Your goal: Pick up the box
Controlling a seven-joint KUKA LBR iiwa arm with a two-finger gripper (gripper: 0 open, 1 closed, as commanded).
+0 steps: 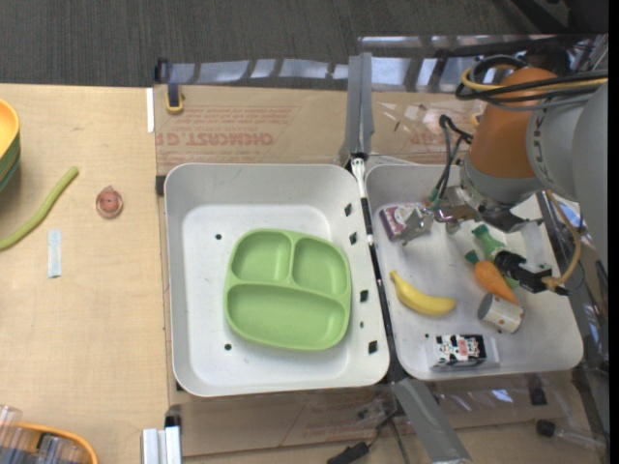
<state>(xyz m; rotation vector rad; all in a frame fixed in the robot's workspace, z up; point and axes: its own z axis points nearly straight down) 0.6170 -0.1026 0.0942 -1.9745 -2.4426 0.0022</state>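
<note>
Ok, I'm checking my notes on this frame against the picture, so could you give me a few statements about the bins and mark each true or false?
1. The green divided plate lies in the left bin. True.
2. The banana lies on the plate. False: it lies in the right bin.
3. The gripper is at the box, at the right bin's far left. True.
4. The carrot lies on the wooden table. False: it is in the right bin.

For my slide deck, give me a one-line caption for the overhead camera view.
KUKA arm's gripper reaching toward a small box in the right bin, beside a banana; green divided plate in left bin.
</note>
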